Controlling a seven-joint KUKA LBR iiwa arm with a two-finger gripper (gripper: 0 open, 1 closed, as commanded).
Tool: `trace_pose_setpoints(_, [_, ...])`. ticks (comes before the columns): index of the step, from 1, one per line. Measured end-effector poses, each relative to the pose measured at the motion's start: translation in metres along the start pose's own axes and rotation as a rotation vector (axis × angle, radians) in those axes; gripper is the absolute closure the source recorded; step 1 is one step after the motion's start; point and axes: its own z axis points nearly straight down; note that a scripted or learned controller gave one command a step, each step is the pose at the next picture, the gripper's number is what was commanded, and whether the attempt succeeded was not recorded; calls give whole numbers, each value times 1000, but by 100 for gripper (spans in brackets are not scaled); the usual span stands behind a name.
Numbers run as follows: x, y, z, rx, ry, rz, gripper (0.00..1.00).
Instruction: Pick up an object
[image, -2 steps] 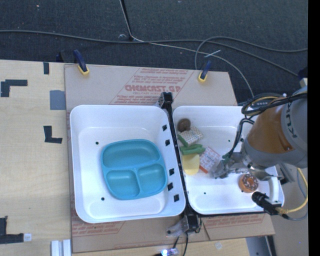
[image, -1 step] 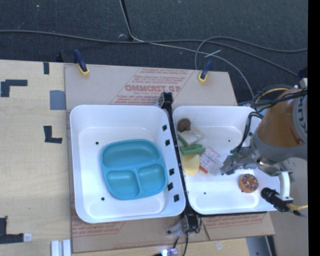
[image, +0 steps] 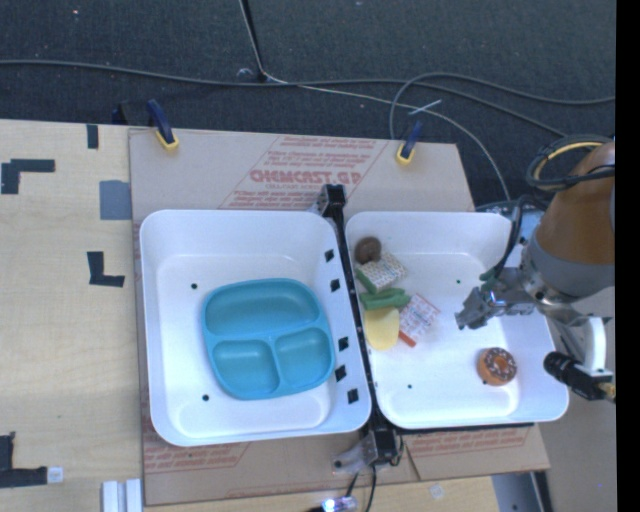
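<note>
Pincer (image: 474, 312) hung low over the right bin (image: 450, 235) near its right wall, whether apart or together could not be told, donut (image: 497, 366) just below it by the front rim, bare floor between it and the clutter (image: 388, 300) along the divider.

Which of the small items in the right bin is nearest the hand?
The donut. It lies alone at the bin's near right, just below the hand, while the other items cluster against the left wall by the divider.

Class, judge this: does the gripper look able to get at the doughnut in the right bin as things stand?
Probably yes. The doughnut lies alone on bare bin floor, just below the gripper, with nothing lying between them.
</note>
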Motion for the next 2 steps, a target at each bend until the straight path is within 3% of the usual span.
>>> trace_pose_setpoints(1, [4, 10, -56, -3, -1, -1, 100])
trace_pose_setpoints(2, [56, 17, -60, 1, 1, -2, 100])
